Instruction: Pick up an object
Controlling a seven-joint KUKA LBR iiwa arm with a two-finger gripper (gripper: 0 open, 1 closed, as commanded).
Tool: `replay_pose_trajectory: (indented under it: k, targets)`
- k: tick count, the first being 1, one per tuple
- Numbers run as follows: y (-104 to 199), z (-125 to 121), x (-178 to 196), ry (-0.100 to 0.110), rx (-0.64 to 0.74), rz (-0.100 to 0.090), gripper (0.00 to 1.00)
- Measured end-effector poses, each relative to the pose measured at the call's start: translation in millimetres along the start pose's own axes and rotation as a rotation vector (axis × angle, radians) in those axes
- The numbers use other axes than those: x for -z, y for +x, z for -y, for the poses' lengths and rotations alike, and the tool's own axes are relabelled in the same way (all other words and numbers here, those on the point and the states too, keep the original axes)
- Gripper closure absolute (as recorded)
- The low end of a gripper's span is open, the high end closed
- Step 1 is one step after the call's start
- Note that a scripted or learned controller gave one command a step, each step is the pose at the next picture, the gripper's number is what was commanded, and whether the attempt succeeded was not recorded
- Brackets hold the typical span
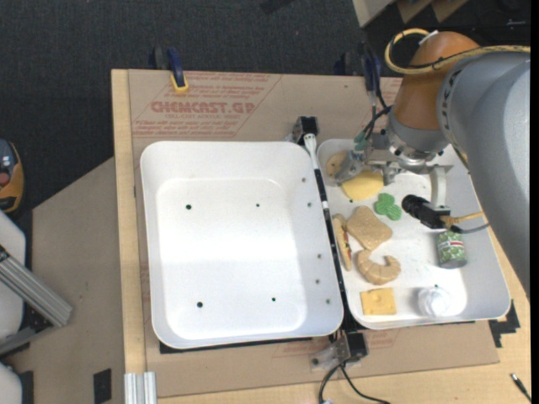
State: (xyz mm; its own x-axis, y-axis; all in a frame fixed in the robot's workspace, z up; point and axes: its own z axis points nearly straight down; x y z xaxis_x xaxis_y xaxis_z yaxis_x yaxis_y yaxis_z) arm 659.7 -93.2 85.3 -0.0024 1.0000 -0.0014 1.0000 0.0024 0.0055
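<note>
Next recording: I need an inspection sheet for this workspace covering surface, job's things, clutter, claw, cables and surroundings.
Surface: brown bench with red print, bearing a white left bin and a white right bin.
Job's things: in the right bin, a bread slice, croissant, yellow square, green can, green piece, yellow piece and white cup.
Clutter: nothing seen.
Claw: the claw is low over the right bin's far end, by the yellow piece; its grip cannot be told.
Cables: black cable at the bench's front edge.
Surroundings: dark carpet; blue clamp on the bench's back edge.
</note>
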Motion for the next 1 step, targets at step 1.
replay_pose_trajectory:
  k: [1]
  targets:
    - [1.6,34.2,-0.2,0.01,-0.004,-0.003,0.0]
